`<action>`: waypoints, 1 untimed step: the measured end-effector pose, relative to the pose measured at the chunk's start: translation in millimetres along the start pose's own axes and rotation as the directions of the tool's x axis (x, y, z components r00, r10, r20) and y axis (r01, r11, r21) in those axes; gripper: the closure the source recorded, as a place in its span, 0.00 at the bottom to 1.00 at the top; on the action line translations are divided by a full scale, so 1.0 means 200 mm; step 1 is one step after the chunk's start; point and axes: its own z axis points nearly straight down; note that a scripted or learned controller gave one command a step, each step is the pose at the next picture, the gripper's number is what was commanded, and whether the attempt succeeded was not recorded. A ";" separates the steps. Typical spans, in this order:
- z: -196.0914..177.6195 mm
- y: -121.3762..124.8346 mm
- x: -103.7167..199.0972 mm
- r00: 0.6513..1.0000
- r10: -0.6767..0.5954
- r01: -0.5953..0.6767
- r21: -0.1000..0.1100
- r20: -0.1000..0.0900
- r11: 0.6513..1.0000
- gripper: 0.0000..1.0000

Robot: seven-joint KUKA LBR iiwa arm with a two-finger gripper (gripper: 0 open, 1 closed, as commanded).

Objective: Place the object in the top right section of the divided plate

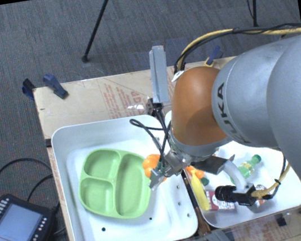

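Observation:
A light green divided plate (114, 181) with three sections lies in the left white bin (90, 236). My gripper (157, 176) hangs over that bin, right beside the plate's right rim. A small orange object (150, 162) shows just above and left of the gripper, touching or overlapping the plate's right edge. The arm's wrist hides how the orange object sits against the gripper. The plate's sections look bare.
The right bin (288, 194) holds a yellow item (197, 187), a green-capped bottle (250, 163) and a red and white packet (221, 201), partly under the arm. A teach pendant (17, 231) lies on the floor at left. Blue clamps (53, 84) sit at the bench's back edge.

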 end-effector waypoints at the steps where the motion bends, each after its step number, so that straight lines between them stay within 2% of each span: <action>1: 0.46 -0.01 0.29 0.979 -0.206 0.206 -0.007 0.003 0.978 1.00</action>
